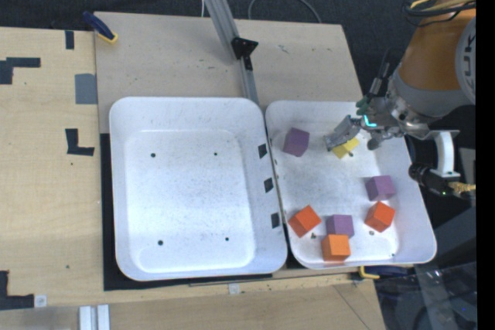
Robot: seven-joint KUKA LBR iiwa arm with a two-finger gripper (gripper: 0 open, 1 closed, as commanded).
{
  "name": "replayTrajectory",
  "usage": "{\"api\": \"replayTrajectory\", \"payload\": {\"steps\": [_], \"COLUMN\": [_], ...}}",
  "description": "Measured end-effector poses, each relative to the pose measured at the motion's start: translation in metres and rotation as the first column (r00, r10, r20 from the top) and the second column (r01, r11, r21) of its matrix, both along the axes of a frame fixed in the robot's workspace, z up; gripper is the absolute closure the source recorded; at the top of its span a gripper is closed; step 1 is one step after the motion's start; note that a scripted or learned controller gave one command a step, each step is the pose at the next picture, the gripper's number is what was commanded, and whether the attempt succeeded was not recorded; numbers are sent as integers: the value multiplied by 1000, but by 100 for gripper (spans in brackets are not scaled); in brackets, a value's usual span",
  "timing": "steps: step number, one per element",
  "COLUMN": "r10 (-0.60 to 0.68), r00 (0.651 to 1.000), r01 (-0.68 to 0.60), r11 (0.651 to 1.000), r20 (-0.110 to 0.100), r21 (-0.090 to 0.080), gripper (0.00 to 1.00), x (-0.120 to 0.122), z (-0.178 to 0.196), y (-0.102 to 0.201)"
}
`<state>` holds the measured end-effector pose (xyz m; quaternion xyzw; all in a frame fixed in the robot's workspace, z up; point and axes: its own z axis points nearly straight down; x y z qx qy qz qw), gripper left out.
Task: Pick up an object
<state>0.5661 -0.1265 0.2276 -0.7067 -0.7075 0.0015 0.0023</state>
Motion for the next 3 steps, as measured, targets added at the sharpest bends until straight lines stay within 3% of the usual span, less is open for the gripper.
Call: {"api": "replayTrajectory", "payload": {"steps": [1,3], "r10": [1,0], "r00": [1000,1000], "r01": [-1,0], "r11": [1000,1000], "r20": [4,-1], "r21": [-1,-1], "gripper": [0,0], "x": [1,-9], "z": [2,-104], "y": [0,15]}}
